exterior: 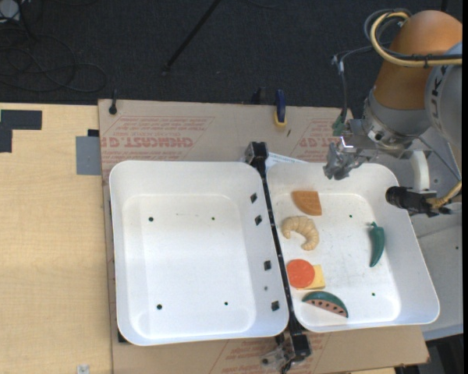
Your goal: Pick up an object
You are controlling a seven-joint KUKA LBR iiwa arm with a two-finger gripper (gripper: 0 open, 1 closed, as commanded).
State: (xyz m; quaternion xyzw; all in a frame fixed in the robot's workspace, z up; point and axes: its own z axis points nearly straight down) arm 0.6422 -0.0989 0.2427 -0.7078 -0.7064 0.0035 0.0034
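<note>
Bright, even overhead light; soft shadows, perhaps slight blur.

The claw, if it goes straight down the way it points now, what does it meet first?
Probably the bare floor of the right bin near its far edge; the claw seems to hang there, though depth is unclear.

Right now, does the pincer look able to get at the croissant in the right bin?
Probably yes. The pincer hangs over the right bin's far edge, and the croissant lies uncovered, apart from its neighbours.
</note>
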